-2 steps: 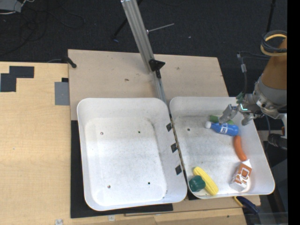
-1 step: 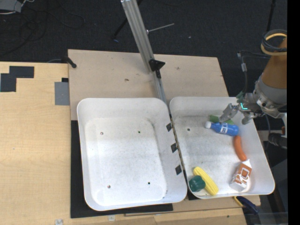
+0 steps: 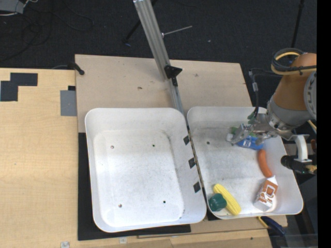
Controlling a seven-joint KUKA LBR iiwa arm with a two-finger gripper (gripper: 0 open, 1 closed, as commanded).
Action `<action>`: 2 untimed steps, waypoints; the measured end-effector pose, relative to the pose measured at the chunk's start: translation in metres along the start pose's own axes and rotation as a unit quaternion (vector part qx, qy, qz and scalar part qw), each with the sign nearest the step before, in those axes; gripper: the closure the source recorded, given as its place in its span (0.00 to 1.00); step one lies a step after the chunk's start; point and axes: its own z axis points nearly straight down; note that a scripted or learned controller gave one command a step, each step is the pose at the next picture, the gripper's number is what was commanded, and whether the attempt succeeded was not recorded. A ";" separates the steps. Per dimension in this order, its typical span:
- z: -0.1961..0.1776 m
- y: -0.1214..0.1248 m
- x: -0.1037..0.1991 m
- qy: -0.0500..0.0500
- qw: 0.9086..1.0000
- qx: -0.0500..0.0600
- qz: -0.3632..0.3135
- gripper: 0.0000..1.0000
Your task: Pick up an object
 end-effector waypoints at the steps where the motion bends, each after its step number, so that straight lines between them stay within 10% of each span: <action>1: 0.047 0.000 0.001 -0.001 1.000 -0.003 0.002 0.00; 2: 0.036 0.000 0.000 -0.001 1.000 -0.003 0.002 1.00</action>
